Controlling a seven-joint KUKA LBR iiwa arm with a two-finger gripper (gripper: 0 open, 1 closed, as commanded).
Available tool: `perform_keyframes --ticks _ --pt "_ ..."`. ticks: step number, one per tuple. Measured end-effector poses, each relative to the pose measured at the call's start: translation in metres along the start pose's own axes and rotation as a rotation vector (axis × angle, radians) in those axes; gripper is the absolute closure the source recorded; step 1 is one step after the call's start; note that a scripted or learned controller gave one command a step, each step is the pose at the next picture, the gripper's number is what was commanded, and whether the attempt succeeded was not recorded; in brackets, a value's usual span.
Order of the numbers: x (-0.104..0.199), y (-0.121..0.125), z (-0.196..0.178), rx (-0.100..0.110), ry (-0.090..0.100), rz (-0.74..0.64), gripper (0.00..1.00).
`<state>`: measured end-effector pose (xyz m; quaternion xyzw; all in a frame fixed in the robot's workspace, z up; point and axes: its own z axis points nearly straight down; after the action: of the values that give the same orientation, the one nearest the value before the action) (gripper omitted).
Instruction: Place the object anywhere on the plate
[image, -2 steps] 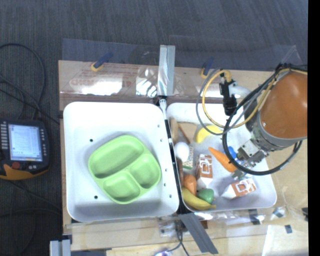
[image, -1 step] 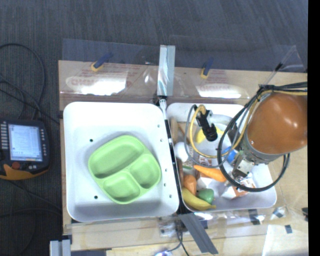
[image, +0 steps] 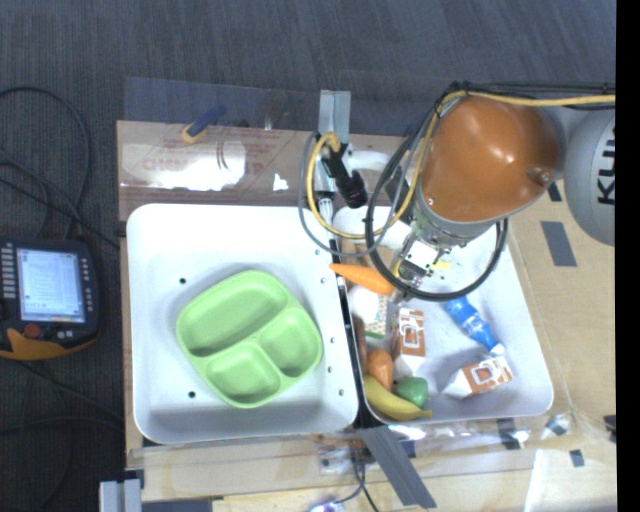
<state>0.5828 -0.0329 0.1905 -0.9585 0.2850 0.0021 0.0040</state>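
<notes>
A light green plate (image: 250, 338) with three compartments lies in the left bin (image: 160, 250), and nothing is on it. The arm's orange wrist band (image: 485, 155) hangs over the back of the right bin (image: 530, 370). My gripper (image: 405, 265) sits under the band and is mostly hidden by it and by looping cables. An orange carrot (image: 362, 277) lies just left of the gripper, at the divider between the bins. Whether the gripper touches the carrot cannot be made out.
The right bin holds a banana (image: 393, 401), a green pepper (image: 412, 387), a small orange item (image: 378, 362), a white and orange carton (image: 408, 332), a blue bottle (image: 470, 322) and a second carton (image: 485, 375). A teach pendant (image: 45, 295) lies left of the bench.
</notes>
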Motion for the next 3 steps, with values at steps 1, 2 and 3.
perform_keyframes --ticks 1,2,3 --pt "-0.077 -0.071 0.009 -0.006 -0.004 -0.316 1.00" --pt "-0.038 0.043 -0.062 -0.007 0.005 -0.262 1.00" --pt "-0.041 0.097 -0.024 -0.007 -0.004 -0.347 1.00"
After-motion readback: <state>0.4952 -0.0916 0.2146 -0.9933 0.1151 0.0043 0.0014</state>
